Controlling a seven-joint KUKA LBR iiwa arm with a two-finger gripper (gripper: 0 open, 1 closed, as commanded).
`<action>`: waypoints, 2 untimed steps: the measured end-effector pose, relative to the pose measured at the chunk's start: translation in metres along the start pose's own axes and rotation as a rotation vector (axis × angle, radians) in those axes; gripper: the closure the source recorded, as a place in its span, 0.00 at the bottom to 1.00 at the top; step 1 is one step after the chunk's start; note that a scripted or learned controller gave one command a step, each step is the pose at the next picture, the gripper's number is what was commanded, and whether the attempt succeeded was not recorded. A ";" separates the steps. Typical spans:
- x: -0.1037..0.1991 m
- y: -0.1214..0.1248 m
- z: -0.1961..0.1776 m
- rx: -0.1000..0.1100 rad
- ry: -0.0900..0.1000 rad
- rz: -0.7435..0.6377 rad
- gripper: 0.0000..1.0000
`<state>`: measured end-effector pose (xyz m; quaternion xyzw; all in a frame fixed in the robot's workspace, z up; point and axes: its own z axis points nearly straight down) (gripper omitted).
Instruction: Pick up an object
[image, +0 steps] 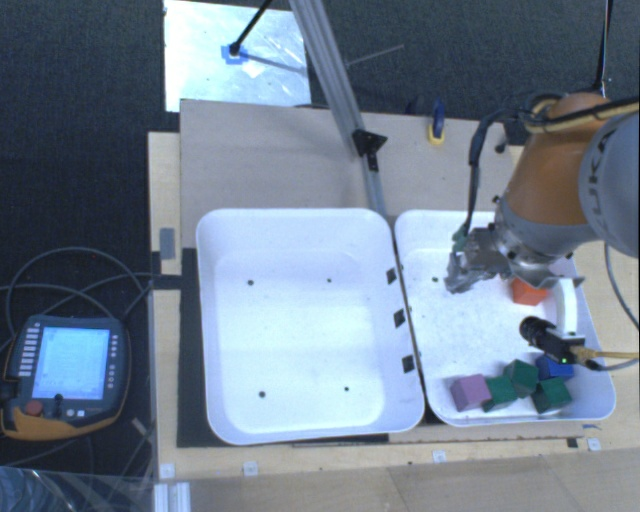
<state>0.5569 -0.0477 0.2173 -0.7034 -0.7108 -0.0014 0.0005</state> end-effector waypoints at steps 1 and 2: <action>0.059 -0.001 -0.006 -0.001 0.001 -0.002 1.00; 0.103 0.011 -0.015 -0.002 0.000 0.000 1.00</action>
